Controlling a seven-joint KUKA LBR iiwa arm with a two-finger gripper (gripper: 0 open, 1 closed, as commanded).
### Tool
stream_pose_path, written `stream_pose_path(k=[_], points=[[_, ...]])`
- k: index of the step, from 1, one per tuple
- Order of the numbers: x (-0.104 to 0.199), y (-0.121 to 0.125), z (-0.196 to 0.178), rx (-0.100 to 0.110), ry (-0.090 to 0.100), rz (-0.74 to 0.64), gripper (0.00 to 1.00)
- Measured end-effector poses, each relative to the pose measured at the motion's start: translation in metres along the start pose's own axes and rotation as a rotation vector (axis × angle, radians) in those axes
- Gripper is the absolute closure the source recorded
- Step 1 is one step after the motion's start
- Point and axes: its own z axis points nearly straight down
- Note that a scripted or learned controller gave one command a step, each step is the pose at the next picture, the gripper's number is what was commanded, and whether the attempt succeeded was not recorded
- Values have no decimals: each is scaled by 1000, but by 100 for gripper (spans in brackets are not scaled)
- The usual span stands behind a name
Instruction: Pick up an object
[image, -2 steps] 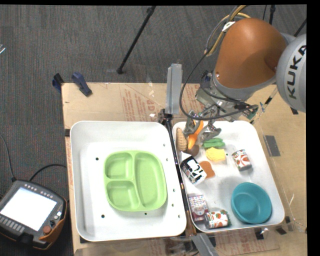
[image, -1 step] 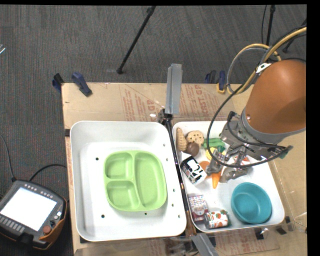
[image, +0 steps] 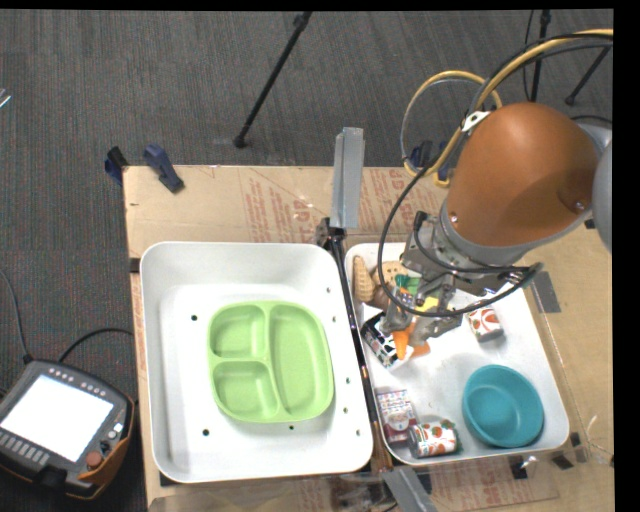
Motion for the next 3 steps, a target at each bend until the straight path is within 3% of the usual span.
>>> stream_pose_path(k=[2,3], points=[[-4,0,-19,-1,-6,8,100],[101,-27,20,-1,1,-238,100]])
